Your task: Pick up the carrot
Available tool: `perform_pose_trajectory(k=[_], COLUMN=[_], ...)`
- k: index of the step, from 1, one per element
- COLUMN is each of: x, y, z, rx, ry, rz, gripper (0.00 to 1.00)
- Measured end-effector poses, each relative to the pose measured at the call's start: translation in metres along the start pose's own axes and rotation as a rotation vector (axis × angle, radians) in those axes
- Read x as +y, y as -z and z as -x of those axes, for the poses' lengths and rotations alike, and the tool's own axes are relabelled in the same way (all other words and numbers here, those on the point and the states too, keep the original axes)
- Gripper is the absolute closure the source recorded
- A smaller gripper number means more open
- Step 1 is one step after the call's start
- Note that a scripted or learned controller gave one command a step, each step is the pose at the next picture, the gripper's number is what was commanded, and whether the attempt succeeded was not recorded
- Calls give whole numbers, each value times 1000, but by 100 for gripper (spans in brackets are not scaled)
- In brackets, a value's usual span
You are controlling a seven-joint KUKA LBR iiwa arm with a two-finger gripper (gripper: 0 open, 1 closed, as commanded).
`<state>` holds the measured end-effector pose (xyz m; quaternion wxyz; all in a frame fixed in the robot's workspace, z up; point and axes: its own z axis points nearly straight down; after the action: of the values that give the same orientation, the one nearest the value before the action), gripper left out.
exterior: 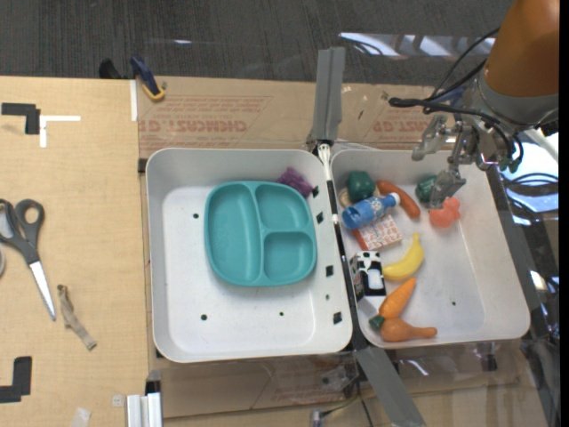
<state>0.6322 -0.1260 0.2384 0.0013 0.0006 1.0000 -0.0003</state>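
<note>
Hovering over the far right part of the right bin (pixel 498 265), the gripper (pixel 447 183) hangs with nothing visibly between its fingers; their spread cannot be told. The carrot (pixel 397 298) lies near the bin's front edge, just beside the banana (pixel 404 261).

Wood bench (pixel 71 238) w/ two white bins (pixel 169 265), scissors (pixel 27 243) at left, cardboard sheet (pixel 222 114) under bins.

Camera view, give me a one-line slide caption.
KUKA arm's gripper hovers over the right bin's far side, while the carrot lies near its front and a teal tray sits in the left bin.
</note>
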Motion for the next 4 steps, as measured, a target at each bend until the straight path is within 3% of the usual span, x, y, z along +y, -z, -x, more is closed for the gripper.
perform_pose_trajectory(k=[1, 2, 3, 4], x=[22, 25, 28, 9], y=[-60, -146, -145, -145], z=[-48, -101, -139, -145], rx=[0, 0, -3, -3], ry=[255, 405, 374, 706], rz=[1, 1, -2, -1], gripper=[0, 0, 0, 0])
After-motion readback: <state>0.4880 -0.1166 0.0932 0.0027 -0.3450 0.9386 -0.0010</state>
